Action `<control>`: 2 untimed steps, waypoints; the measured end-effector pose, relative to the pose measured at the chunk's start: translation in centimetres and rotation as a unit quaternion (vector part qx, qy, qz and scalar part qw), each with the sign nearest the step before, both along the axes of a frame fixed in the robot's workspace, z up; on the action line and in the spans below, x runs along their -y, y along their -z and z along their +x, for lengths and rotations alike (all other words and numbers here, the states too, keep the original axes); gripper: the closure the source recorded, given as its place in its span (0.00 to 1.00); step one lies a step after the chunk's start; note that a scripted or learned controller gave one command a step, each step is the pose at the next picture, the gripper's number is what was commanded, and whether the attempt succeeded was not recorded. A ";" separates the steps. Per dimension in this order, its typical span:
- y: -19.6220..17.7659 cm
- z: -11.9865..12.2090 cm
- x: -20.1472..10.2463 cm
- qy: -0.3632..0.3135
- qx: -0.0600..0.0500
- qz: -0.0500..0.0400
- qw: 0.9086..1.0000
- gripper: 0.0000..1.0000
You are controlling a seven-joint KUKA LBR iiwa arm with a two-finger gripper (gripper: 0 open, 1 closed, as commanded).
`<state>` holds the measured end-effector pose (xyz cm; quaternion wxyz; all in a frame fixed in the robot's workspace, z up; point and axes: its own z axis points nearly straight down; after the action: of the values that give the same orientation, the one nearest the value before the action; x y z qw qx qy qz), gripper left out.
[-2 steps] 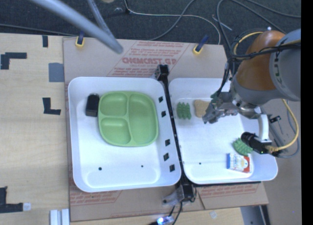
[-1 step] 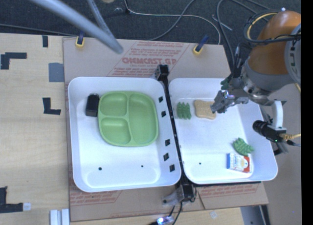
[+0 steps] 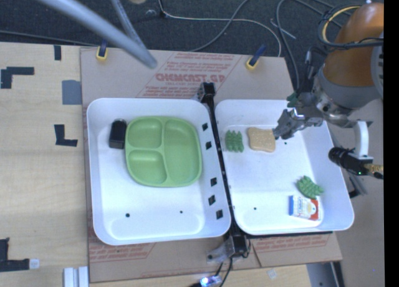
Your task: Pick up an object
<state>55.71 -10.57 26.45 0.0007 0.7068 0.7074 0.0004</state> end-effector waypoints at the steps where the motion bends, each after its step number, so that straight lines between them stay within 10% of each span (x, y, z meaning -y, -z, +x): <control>1: 1.9 0.7 -5.2 -0.002 -0.002 0.000 1.000 1.00; 2: 3.5 1.3 -10.0 -0.002 -0.003 0.001 1.000 1.00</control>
<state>57.02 -0.57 22.97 -0.0016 0.7052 0.7091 -0.0011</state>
